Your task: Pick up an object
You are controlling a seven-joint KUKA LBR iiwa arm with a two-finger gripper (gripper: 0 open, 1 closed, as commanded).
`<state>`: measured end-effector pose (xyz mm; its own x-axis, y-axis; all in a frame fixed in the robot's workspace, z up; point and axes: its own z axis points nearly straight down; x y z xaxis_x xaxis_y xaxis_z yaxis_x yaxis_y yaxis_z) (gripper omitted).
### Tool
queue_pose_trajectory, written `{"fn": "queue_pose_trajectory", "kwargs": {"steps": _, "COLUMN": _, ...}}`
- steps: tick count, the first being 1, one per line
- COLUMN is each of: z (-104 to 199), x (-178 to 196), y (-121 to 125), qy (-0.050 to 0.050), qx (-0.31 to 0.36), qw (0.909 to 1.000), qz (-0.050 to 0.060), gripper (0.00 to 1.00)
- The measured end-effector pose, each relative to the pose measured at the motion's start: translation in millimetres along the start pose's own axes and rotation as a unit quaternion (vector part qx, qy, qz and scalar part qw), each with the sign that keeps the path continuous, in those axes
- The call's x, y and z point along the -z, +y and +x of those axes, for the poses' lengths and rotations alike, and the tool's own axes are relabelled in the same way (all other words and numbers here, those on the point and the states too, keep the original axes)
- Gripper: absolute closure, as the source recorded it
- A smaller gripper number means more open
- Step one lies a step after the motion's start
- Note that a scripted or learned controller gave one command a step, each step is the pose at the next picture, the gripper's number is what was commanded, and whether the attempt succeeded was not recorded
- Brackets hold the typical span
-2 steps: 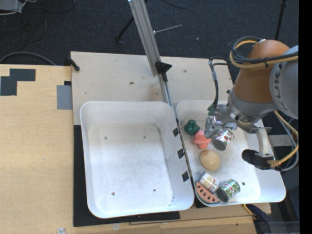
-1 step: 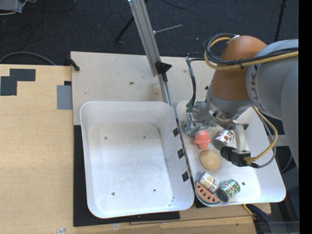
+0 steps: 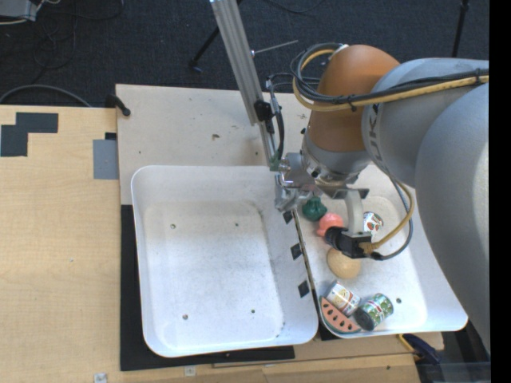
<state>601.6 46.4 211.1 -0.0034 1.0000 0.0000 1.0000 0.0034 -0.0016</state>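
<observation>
Arm reaches into right bin [image 3: 431, 313]; tool [image 3: 307, 202] low near green object [image 3: 314, 209] and pink object [image 3: 330, 224]. Tool's state: cannot tell, hidden under wrist. Nothing visibly lifted. Tan egg [image 3: 344, 265], cans [image 3: 375, 309] lie loose. Judged: pick not yet made; grasp and lift remain.

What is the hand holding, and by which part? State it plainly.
It cannot be told: the hand sits low in the right white bin beside the small green object, with the grey arm hiding any grip.
</observation>
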Motion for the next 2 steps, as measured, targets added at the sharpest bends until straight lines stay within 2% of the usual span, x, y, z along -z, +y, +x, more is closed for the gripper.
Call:
{"fn": "queue_pose_trajectory", "kwargs": {"steps": 1, "z": 39.0, "x": 2.1, "y": 15.1, "qy": 0.0, "qx": 0.0, "qw": 1.0, "qz": 0.0, "gripper": 1.0}}
{"fn": "queue_pose_trajectory", "kwargs": {"steps": 2, "z": 38.9, "x": 1.9, "y": 14.1, "qy": 0.0, "qx": 0.001, "qw": 1.0, "qz": 0.001, "gripper": 0.0}}
